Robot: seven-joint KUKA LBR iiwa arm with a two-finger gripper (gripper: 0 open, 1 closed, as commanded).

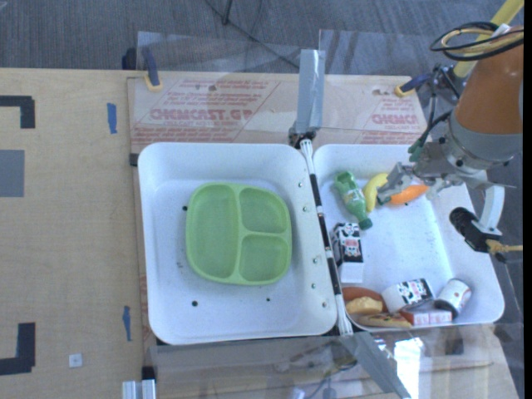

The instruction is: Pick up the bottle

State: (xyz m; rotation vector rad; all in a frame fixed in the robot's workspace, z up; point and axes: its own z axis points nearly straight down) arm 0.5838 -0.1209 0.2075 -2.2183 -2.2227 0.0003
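The green bottle [352, 196] lies on its side in the right bin [432, 239], at the back left, close to the divider between the bins. Just right of it lie a yellow banana [374, 187] and an orange carrot [407, 194]. My gripper [416, 175] hangs over the carrot at the back of that bin, to the right of the bottle and apart from it. The grey and orange arm above hides part of the gripper.
The left bin [158, 289] holds a green divided plate [239, 233]. In the right bin, a small milk carton [348, 243] sits by the divider. A hot dog [366, 302], a can [411, 291], a red box [428, 314] and a white cup [455, 292] crowd the front.
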